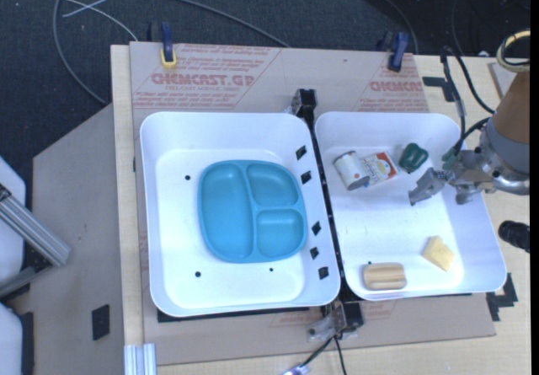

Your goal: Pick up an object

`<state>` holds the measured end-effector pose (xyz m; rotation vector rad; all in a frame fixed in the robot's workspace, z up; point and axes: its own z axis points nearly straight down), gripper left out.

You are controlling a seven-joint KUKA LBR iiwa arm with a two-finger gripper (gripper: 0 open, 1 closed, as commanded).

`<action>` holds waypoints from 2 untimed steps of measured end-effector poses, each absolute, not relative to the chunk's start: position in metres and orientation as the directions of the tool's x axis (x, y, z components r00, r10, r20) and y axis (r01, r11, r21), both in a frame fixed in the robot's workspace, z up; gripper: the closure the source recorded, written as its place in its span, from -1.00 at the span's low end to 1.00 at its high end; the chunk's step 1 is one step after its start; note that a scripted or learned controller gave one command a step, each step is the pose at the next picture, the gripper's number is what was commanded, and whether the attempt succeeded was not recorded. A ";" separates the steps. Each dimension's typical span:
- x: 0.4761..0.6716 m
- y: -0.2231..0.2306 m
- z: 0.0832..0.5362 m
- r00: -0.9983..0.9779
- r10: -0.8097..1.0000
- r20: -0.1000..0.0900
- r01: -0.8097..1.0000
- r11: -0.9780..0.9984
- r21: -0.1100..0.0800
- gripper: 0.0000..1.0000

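The right bin (pixel 472 222) holds several small objects. A silver can with a red and white label (pixel 364 169) lies on its side at the upper left. A dark green piece (pixel 413 156) sits just right of the can. A yellow wedge (pixel 438 253) lies near the lower right, and a tan bread-like block (pixel 383 275) rests by the front wall. My gripper (pixel 443 189) hangs over the bin's right half, just below and right of the green piece. It is open, with bare bin floor between its fingers (pixel 422 189).
The left bin (pixel 160 222) holds a blue divided plate (pixel 253 210). A black divider with clips (pixel 316 196) runs between the bins. Blue clamps (pixel 168 49) pin the board at the back, and cables (pixel 459 83) trail at the upper right.
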<state>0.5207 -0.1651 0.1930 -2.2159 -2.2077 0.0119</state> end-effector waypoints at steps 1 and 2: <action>0.524 -0.165 0.200 0.000 1.000 0.001 1.000 0.000 -0.001 -1.00; 0.516 -0.167 0.140 0.001 1.000 0.003 1.000 -0.001 -0.008 -1.00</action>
